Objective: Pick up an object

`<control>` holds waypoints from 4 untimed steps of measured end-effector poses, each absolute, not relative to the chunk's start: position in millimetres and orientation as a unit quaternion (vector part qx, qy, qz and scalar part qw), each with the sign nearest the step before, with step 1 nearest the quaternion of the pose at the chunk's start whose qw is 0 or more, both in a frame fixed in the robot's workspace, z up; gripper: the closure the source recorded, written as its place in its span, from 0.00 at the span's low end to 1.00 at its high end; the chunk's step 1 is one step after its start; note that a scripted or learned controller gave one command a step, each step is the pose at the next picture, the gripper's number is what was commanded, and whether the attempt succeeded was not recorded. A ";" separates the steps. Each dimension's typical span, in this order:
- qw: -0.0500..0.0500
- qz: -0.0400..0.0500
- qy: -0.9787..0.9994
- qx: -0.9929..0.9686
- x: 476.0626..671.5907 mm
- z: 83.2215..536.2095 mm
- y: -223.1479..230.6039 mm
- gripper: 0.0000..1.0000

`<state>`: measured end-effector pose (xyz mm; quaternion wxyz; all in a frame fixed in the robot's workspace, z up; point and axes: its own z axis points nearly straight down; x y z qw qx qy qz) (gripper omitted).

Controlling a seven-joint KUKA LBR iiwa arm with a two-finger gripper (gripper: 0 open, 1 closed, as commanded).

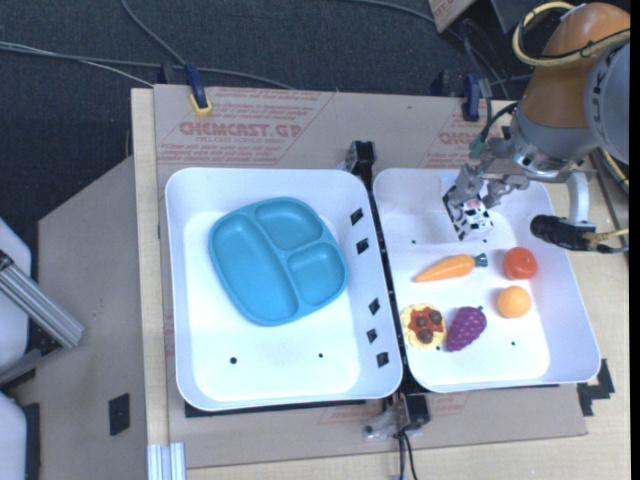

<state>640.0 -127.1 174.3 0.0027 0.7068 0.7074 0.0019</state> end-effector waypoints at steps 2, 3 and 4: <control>0.001 0.001 0.708 0.707 644.1 248.9 -124.4 1.00; -0.002 0.000 0.709 0.706 626.0 239.2 -82.2 1.00; -0.003 -0.001 0.709 0.706 597.2 228.0 -40.3 1.00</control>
